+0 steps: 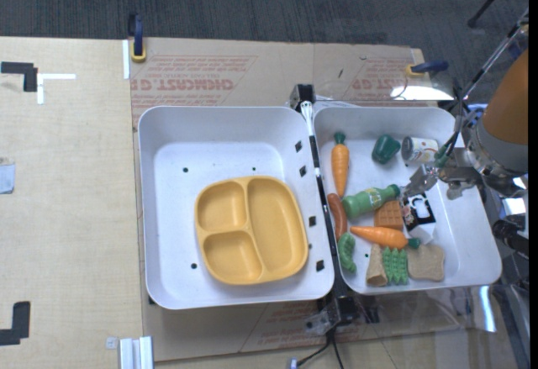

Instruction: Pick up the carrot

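Two shallow white bins side by side on the desk (67, 216). Left bin (168, 140) with a yellow divided plate (250, 229) lying flat near its middle. Right bin (471, 262) crowded with toy food. Two carrots here: one carrot (339, 168) upright along the bin's left wall, green top pointing away from the camera; a second carrot (380, 234) lying crosswise lower down, tip toward the left, green end toward the right. Between them a green bottle (370, 200) on its side, beside a waffle-like brown piece (389, 213). A reddish sausage (336, 214) against the left wall, a green leafy piece (347, 252) below it. A dark green pepper (385, 149) and a small silver can (418, 147) near the far wall. Bread slice (427, 263) and a green-and-tan item (388, 266) at the near edge. End effector (418, 187) low over the right bin's middle, just right of the bottle, above a black-and-white object (418, 213); grip width impossible to tell, nothing seen held. Grey arm with orange band (510, 102) entering from the right.
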Available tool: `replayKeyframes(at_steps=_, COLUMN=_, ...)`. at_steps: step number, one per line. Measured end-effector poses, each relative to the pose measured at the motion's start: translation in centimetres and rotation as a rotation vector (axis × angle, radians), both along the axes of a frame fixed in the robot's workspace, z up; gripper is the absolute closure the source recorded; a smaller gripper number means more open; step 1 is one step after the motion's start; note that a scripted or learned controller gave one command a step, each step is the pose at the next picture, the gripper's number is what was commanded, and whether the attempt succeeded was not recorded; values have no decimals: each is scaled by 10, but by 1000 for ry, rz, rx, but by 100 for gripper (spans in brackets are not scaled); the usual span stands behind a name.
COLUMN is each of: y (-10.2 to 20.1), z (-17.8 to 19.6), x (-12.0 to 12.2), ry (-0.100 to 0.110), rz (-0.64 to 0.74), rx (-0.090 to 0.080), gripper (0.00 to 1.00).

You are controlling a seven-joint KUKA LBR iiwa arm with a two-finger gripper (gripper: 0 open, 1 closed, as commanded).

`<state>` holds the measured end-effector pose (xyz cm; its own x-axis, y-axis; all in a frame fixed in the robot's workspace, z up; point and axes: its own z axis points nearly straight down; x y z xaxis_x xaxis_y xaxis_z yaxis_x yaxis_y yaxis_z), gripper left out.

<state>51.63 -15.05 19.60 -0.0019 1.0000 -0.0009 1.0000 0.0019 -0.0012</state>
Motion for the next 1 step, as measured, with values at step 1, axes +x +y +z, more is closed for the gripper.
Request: replayKeyframes(at_steps=1, y=52, z=-90, x=37, ry=-31, rz=10, rx=1, gripper=0)
